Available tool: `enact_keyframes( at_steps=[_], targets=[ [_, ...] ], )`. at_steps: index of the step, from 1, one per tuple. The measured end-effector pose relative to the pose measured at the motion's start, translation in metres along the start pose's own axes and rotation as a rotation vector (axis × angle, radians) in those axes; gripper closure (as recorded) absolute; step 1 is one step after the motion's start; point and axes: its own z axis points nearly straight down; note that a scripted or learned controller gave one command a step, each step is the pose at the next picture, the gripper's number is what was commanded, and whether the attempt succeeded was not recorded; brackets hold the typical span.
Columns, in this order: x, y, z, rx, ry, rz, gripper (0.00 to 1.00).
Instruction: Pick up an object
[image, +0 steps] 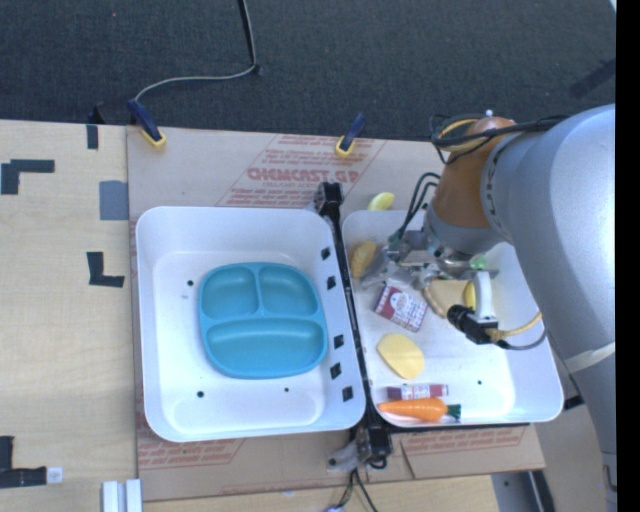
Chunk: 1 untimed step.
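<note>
Right Over the Red Packet

Now the grey arm with its orange band reaches in from the right, and the two-finger gripper (405, 268) hangs low in the right-hand white bin (540, 385), up towards that bin's far-left corner. Whether it is parted or closed, I cannot tell from this angle; the wrist hardware muddles the view.

Just beneath and to the near side lies a small red-and-white printed packet (402, 306), tilted, looking like the likeliest target. My read: to do this well, the gripper should drop straight down, centred across the packet's narrow width, since a flat thing like that may slide away if nudged off-centre.

Crowded company, though! A yellow banana-shaped toy (452, 295) sits just right of the packet, partly under the wrist. A pale yellow rounded piece (400, 354) rests nearer the middle of the bin's left wall, and an orange carrot with a green top (420, 408) lies along the near edge. A small tan lump (362, 258) hugs the far-left wall. Any of these could be bumped.

Over in the left-hand white bin (160, 330), a blue divided plastic plate (264, 318) sits in the middle, well apart from the action.
</note>
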Motion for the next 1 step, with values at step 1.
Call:
enact_keyframes(
  at_steps=[1],
  targets=[
    [0.001,0.0466,0.0017,0.01,0.001,0.001,0.0]
  ],
)
